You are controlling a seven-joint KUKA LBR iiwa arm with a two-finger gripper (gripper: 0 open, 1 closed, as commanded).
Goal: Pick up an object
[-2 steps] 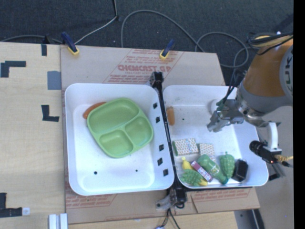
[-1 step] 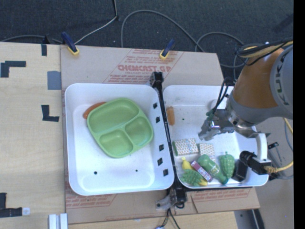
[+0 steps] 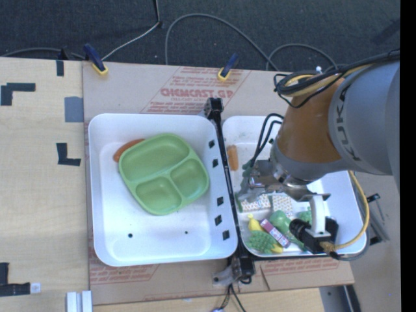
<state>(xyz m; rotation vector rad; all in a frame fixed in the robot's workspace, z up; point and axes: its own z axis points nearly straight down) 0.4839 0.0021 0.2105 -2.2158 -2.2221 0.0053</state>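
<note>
**Arm's down in the right bin, nothing picked yet as far as I can see**

Cardboard-topped bench (image 3: pixel 195 93) with two white bins side by side; the left bin (image 3: pixel 104 194) has a green divided plate (image 3: pixel 164 173) near its far edge, with something orange (image 3: pixel 123 149) poking out behind it; the right bin (image 3: pixel 354 229) holds a clutter of small objects (image 3: pixel 270 229) along its near edge, green and yellow bits mostly. The arm (image 3: pixel 325 132) hangs over that clutter; the gripper (image 3: pixel 250 182) sits low near the divider, but whether it's gaping or pinched I can't tell. Nothing looks lifted, so I'd guess the grab is still to come.
</note>
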